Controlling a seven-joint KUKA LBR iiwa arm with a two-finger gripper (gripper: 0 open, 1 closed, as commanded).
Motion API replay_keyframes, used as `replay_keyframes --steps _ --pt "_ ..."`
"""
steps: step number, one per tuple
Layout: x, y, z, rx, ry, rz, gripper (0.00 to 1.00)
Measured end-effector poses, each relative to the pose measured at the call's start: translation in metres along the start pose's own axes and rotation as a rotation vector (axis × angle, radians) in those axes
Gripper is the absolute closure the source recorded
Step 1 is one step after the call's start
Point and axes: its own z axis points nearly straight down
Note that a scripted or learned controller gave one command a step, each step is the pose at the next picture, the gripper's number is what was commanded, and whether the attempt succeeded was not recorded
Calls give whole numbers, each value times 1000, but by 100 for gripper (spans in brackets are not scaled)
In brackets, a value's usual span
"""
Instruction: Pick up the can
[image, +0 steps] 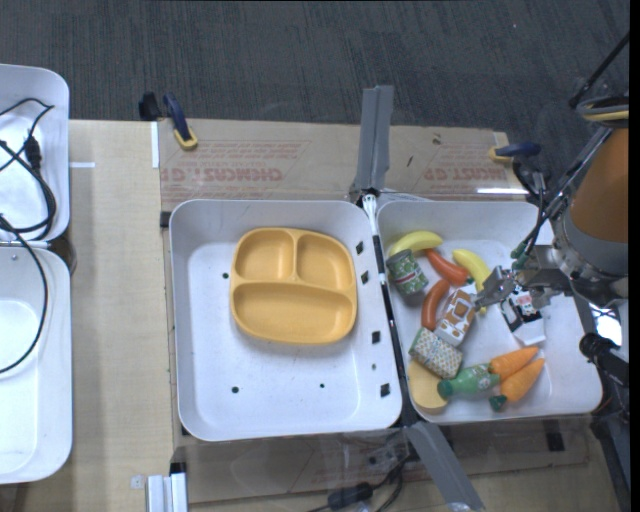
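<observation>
Yellow divided plate (294, 286), green-labelled can (406, 274), orange carrots (520, 366).

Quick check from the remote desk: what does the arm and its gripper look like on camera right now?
The arm enters from the right: a broad orange band over a grey wrist section, with thin dark cables running up beside it. The gripper is a compact metallic-grey and black assembly with white patches, above the right bin.

Can (405, 273) in right bin (590, 400), plate (294, 285) in left bin (200, 380).
</observation>
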Motion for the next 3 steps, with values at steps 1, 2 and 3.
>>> replay_keyframes --steps 1,2,3 --pt "24 15 130 -7 0 -10 0" --pt "25 15 121 -6 1 -7 100" --pt "33 10 -24 0 -2 302 100"
